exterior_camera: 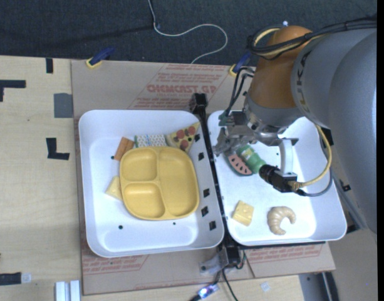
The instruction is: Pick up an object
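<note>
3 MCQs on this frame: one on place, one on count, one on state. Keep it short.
1. Where does the croissant lie?
A. right bin, near corner
B. left bin, on the tray
C. on the cardboard outside the bins

2. How many compartments does the yellow tray have?
A. two
B. three
C. five

3. How does the yellow tray sit?
A. standing on its edge
B. upside down
C. flat, open side up

Answers:
1 A: it rests on the right bin floor beside the cheese wedge.
2 B: two sections in its far half and one wide one in its near half.
3 C: its hollows face the camera, and it rests in the left bin.
</note>
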{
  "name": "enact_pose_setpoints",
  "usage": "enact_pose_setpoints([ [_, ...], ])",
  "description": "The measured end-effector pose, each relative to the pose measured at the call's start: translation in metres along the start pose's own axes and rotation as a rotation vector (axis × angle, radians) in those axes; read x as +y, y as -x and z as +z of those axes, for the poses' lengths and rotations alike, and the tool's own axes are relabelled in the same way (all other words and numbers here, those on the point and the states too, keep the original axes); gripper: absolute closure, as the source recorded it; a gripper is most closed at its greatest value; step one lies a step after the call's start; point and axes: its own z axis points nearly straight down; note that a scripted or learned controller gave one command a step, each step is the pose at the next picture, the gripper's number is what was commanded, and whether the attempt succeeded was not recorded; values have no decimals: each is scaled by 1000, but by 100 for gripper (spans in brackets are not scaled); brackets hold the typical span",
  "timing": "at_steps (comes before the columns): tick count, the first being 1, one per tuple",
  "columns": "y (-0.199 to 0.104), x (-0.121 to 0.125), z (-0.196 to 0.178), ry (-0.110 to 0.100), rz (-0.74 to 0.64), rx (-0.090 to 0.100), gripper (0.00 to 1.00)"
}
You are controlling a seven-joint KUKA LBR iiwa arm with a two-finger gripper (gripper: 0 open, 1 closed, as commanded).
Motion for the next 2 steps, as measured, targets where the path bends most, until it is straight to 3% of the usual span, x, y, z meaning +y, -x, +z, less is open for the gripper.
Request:
enact_pose_setpoints([
  [1, -52, 19, -2, 0, 0, 1, 100],
  [2, -84, 49, -20, 3, 2, 0, 100],
])
